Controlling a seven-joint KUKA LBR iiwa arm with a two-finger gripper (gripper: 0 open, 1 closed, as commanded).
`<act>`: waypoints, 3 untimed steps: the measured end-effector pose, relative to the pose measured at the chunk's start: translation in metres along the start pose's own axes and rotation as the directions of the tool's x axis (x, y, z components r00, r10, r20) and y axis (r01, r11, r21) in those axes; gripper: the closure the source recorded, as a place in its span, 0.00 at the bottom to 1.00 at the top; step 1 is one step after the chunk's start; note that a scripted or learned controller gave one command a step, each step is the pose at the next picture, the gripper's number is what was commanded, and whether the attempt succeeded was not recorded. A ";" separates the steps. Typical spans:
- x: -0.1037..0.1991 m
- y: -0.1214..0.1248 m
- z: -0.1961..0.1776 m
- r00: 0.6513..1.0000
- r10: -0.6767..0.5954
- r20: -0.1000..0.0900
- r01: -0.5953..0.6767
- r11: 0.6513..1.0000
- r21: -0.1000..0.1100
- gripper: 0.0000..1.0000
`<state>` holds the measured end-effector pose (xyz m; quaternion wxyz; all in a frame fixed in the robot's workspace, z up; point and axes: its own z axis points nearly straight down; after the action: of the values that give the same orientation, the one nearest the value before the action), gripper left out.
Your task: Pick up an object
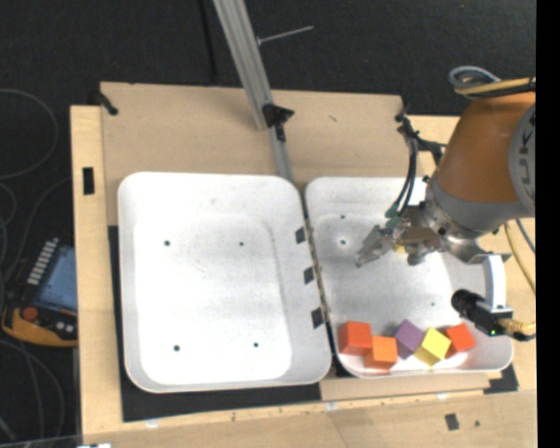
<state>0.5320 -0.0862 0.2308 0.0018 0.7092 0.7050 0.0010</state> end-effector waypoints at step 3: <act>0.007 -0.046 -0.006 1.000 -0.010 0.000 0.010 1.000 -0.006 0.00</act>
<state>0.4862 -0.0785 0.2364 0.0041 0.7057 0.7084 0.0030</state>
